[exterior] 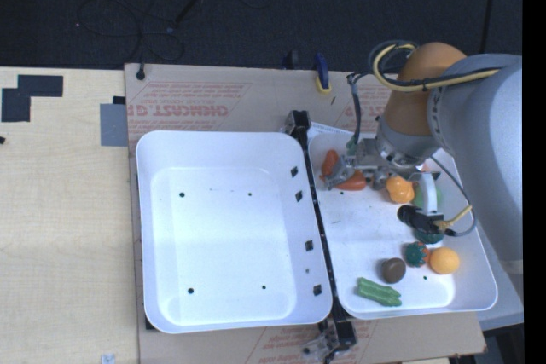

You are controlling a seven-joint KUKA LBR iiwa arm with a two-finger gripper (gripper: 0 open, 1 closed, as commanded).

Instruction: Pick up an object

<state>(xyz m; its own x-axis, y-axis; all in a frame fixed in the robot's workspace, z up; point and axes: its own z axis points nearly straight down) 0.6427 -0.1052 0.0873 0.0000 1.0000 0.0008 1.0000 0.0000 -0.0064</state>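
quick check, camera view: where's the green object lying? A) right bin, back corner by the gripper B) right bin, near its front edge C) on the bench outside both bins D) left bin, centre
B: the green object lies in the right bin near its front edge, next to a brown round object, apart from the gripper farther back.

My own wrist hides my claw, so its grip is unreadable. My arm covers the right bin's two o'clock corner.

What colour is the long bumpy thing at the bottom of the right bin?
Green, seen in the camera view.
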